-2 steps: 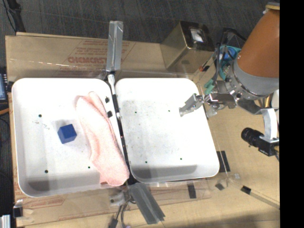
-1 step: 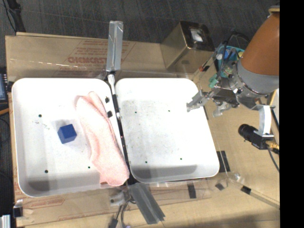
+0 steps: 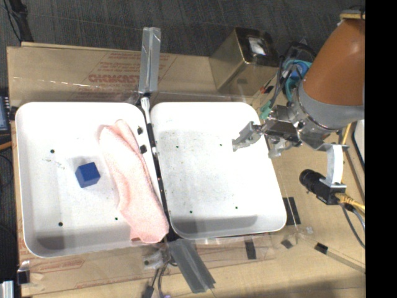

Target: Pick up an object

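Note:
A small blue cube (image 3: pixel 87 174) lies in the left white bin (image 3: pixel 37 123), left of its middle. A pink cloth (image 3: pixel 132 182) is stretched along that bin's right side, and its lower end rests up on the wall between the bins. My gripper (image 3: pixel 259 143) hangs over the right bin's (image 3: pixel 205 172) upper right corner, far from both things. It is open, its two grey fingers (image 3: pixel 244 137) spread apart, and nothing sits between them.
A brown cardboard box (image 3: pixel 240 58) stands behind the right bin. A grey metal bar (image 3: pixel 149 61) rises at the back between the bins. A flat cardboard sheet (image 3: pixel 80 67) lies behind the left bin. Cables run along the bench at the right.

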`<state>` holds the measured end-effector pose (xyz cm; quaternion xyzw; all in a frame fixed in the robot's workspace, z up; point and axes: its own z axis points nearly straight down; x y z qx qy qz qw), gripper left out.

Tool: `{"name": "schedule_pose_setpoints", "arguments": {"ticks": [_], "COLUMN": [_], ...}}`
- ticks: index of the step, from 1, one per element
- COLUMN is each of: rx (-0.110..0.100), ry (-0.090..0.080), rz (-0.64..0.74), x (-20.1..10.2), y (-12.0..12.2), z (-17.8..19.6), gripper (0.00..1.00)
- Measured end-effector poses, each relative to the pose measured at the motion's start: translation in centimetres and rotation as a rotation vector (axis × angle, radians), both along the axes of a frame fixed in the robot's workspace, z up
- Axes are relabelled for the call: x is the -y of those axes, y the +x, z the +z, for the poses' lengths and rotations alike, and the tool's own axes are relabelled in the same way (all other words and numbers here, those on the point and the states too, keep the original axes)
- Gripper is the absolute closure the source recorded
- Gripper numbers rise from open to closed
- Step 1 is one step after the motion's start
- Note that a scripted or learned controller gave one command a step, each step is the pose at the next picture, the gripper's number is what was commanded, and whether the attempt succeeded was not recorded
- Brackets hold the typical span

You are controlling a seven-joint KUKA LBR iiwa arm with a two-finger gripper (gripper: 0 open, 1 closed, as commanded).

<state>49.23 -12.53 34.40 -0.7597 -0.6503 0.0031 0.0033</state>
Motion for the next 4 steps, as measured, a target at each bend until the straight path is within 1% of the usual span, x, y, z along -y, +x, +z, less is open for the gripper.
{"name": "schedule_pose_setpoints", "arguments": {"ticks": [1, 2, 3, 4], "rx": [-0.008, -0.008, 0.003, -0.002], "ry": [-0.001, -0.001, -0.004, 0.0], "rz": [0.006, 0.006, -0.19, -0.002], "x": [0.0, 0.0, 6.1, 7.6], "y": [0.2, 0.2, 0.7, 0.8], "z": [0.7, 0.7, 1.0, -7.4], "gripper": [1.0, 0.0, 0.0, 0.0]}}
